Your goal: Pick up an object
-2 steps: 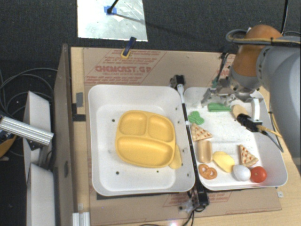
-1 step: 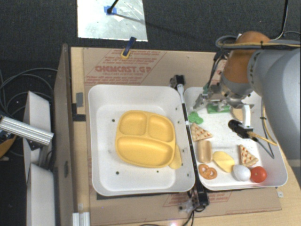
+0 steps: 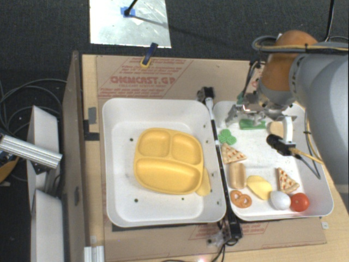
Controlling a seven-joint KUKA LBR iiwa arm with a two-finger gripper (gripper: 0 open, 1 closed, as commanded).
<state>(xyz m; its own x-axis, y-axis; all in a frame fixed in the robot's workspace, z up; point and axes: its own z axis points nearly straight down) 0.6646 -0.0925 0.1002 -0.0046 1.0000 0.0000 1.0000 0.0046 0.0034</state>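
Fingers of the gripper [image 3: 252, 115] sit low over a green block [image 3: 252, 124], can't tell if they're gripping it yet.

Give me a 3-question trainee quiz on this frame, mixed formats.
1. True or false: the yellow divided tray lies in the right bin.
2. Which sits nearest the red ball? A) pretzel B) white ball C) green piece
3. Fill in: the tool hangs over the ___ bin's far end.

Key: 1 false; 2 B; 3 right.
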